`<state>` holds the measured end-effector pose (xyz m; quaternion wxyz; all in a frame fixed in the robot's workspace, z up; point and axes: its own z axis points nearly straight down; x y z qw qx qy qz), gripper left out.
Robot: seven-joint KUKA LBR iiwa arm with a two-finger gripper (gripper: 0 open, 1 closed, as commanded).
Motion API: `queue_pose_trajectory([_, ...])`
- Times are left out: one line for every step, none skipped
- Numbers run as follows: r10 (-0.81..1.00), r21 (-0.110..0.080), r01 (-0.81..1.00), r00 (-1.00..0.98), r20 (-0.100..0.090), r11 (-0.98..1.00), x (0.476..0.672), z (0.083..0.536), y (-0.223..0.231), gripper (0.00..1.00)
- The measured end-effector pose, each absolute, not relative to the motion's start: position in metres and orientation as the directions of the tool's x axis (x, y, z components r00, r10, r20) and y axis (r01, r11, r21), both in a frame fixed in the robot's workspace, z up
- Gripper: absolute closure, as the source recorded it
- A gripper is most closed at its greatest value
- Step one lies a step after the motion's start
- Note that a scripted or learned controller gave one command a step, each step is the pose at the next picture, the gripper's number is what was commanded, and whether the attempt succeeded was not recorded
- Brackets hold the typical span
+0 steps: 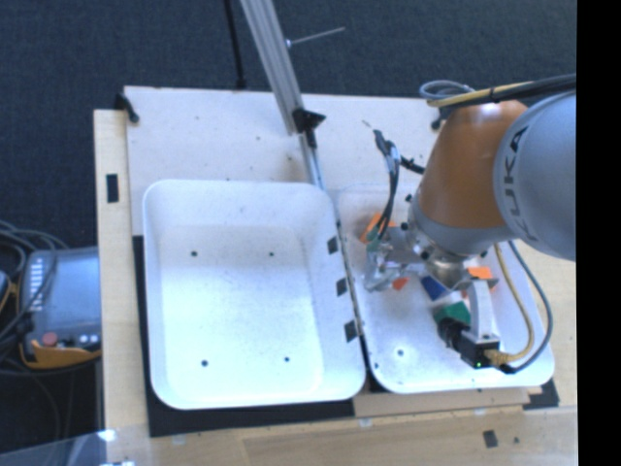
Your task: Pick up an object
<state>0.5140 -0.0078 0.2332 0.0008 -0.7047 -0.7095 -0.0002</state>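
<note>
My gripper [386,268] hangs low over the left part of the right bin [412,382], under the grey and orange arm. Just above it an orange object [374,227] lies near the bin's left wall. A blue object [434,286] and a green object [452,312] lie right of the gripper, partly under the wrist. A small orange piece [481,275] shows beside them. The arm hides much of the bin's far side, and nothing can be seen held by the gripper.
The left bin [155,260] stands beside the right one; the wall where they meet runs just left of the gripper. A slanted aluminium pole [277,61] comes down to the bench behind the bins. Cables hang by the wrist.
</note>
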Motion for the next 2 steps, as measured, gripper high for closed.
queue_pose_trajectory([1.0, 0.0, 1.0, -0.003, 0.001, 0.003, 0.516, 0.234, 0.049, 1.0])
queue_pose_trajectory([1.0, -0.003, 1.0, -0.006, 0.001, 0.006, 0.509, 0.226, 0.096, 1.0])
